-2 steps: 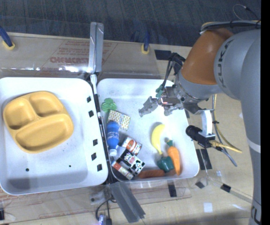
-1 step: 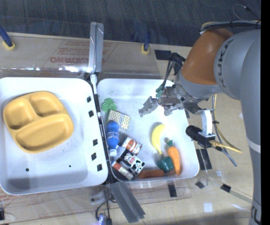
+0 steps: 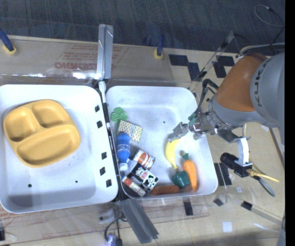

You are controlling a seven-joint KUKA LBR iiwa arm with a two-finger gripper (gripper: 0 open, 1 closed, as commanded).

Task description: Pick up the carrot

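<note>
Camera view: desk point(image 3: 270, 209) carries two white bins. Left bin point(image 3: 14, 188) has a yellow divided plate point(image 3: 40, 132), upper left area. Right bin point(image 3: 152, 99) holds the clutter, lower centre-right of frame. My arm point(image 3: 250, 91) comes in from the right; the tool point(image 3: 180, 132) hangs over the right bin, just above the banana point(image 3: 171, 152). I can't tell whether it's open or closed, too small and dark. Nothing visibly in it.

Carrot point(image 3: 190, 172) lies in the lower right corner of the right bin, orange, green top toward the banana, touching a green item point(image 3: 180, 179) and near a reddish sausage-like piece point(image 3: 165, 190). I judge it a light, rigid, smooth plastic toy, likely slippery; I'd grip across its thick middle. Neighbours crowd it, and the bin wall is close on the right. Small packets and bottles point(image 3: 137, 168) at the bin's left are hard to identify.
</note>
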